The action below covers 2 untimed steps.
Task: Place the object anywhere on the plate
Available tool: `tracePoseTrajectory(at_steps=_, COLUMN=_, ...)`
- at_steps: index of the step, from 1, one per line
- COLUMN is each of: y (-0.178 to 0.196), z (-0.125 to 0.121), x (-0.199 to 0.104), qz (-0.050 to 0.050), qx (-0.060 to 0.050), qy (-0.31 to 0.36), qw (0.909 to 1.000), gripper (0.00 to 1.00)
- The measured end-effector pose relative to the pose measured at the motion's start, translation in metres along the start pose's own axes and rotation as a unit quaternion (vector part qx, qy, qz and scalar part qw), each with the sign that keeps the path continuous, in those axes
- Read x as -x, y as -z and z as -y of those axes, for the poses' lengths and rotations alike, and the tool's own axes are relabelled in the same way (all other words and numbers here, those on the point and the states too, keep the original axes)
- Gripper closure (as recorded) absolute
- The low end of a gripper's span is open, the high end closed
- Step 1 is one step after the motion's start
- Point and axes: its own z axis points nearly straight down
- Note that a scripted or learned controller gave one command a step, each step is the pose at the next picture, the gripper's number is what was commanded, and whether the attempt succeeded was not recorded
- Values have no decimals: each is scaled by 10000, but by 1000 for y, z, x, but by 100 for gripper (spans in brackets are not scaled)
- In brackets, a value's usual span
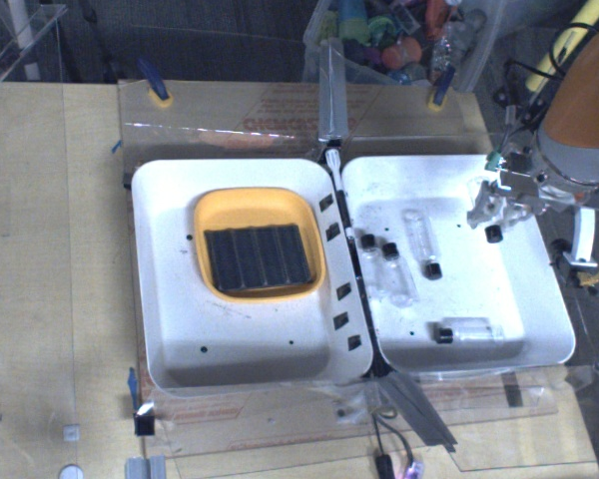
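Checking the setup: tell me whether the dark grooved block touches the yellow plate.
Touching. The camera view shows the dark grooved block lying flat inside the yellow plate, its rim showing all round.

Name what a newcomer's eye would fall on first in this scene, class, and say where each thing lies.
The yellow plate in the left bin stands out first, with a dark ribbed slab lying on it. Next come the clear vials with black caps, scattered in the right bin. The gripper hangs over that bin's far right corner.
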Motion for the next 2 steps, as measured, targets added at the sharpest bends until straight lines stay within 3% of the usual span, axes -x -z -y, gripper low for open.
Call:
tracePoseTrajectory(at_steps=1, y=0, z=0, x=0, qz=0, qx=2, qy=-1, qw=10000, gripper=0)
tracePoseTrajectory(at_steps=2, y=23, z=-35, x=41, qz=5, qx=25, qy=791, qw=9969, gripper=0)
